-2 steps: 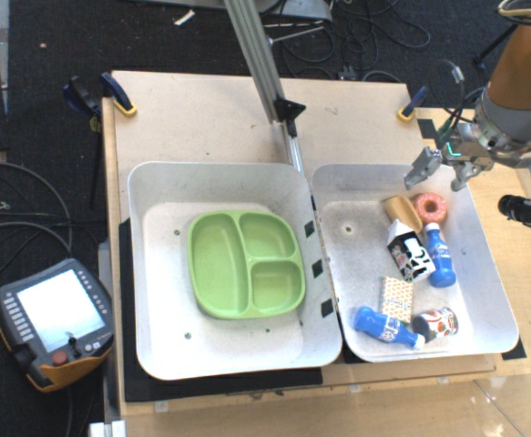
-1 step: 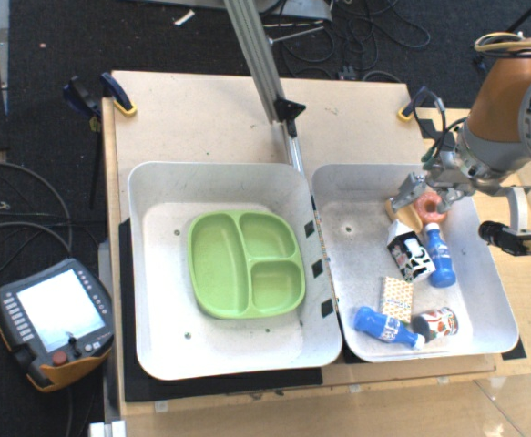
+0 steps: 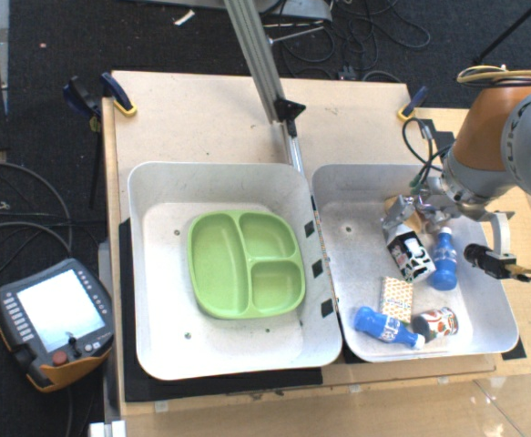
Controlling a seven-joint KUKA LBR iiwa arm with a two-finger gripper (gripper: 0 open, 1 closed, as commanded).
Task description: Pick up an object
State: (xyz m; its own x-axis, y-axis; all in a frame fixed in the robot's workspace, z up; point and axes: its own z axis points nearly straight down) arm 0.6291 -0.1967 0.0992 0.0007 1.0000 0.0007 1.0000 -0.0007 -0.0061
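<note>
- Two white bins sit side by side on the table: left bin, right bin. Clamps at the table corners look meant to pin the board down.
- Arm reaches in from the right and hangs over the right bin's upper middle, so that pile reads as the target.
- Green divided plate lies flat in the middle of the left bin, well apart from the arm. Flat and wide, probably a poor pick for two jaws.
- Jaws sit low over the clutter, just above the black-and-white bottle. Wrist hardware hides the tips, so I cannot tell whether they are open or closed, and nothing is visibly held.
- Blue bottle lies just beside the black-and-white one, nearly touching. Crowding like that could foul a pinch.
- Second blue bottle lies at the bin's front, with a patterned card just behind it.
- Small red-and-black can lies on its side next to that bottle, near the front wall.
- Judgement: the pick is not done yet.
</note>
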